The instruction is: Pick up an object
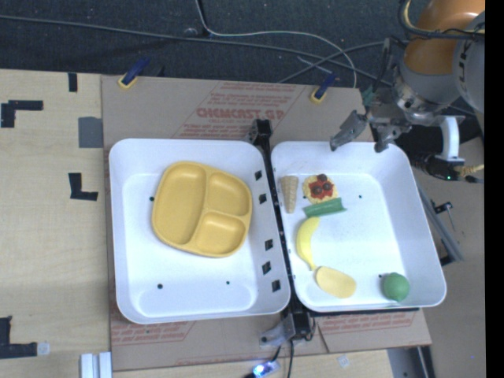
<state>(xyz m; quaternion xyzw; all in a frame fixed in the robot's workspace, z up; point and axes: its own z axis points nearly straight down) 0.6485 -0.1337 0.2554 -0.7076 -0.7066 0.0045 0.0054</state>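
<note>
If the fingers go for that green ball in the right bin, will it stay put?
Probably not. The green ball looks round and smooth, so a nudge would likely roll it. It sits near the right bin corner, whose wall may stop it.

A light wooden bench [47, 235] is carrying a brown cardboard sheet [228, 109] — printed with red lettering and clipped at its far edge by two blue-and-yellow clamps [135, 72]. Two shallow white bins are sitting on the cardboard side by side — the left bin [134, 282] and the right bin [413, 211] touching along black clips [272, 246]. Black tape marks [79, 187] are showing on the wood.
</note>
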